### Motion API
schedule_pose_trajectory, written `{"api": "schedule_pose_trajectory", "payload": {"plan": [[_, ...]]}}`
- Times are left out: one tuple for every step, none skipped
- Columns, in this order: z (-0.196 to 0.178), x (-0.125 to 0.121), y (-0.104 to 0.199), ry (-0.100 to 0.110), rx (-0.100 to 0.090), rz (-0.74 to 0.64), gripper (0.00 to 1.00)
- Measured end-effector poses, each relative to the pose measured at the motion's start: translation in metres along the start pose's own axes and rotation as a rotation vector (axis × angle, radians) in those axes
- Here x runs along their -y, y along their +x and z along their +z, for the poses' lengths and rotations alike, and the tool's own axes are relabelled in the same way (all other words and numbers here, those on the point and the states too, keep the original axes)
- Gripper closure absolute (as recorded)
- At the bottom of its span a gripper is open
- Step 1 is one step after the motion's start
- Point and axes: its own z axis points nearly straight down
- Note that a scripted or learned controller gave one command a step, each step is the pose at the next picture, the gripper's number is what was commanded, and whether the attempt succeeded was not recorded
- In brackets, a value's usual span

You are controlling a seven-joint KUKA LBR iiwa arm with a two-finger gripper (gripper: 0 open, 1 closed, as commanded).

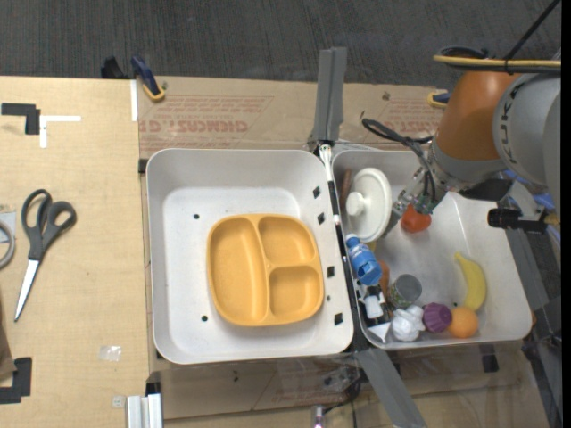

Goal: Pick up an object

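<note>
My gripper (417, 205) hangs over the upper middle of the right bin (508, 328), below the arm's orange band. A small red-orange round object (415, 220) sits directly under its tip, touching or nearly touching it. A white round lid with a knob (368, 201) leans against the bin's left wall just left of the gripper. Lower in the bin lie a blue bottle (363, 261), a yellow banana (473, 279), an orange ball (463, 322), a purple object (436, 316), a grey cup (408, 288) and a white crumpled item (408, 325).
The left bin (169, 239) holds a yellow divided plate (265, 267). Scissors (37, 239) lie on the bench at far left. A blue clamp (147, 77) sits at the back. Cables run along the right side by the arm.
</note>
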Motion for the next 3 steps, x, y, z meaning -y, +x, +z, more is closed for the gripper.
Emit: {"api": "schedule_pose_trajectory", "payload": {"plan": [[0.002,0.078,-0.01,-0.001,-0.008,0.186,0.0],[-0.007,0.077,-0.011,0.0,-0.005,0.184,1.0],[-0.12,0.03,-0.001,0.0,-0.008,0.271,1.0]]}}
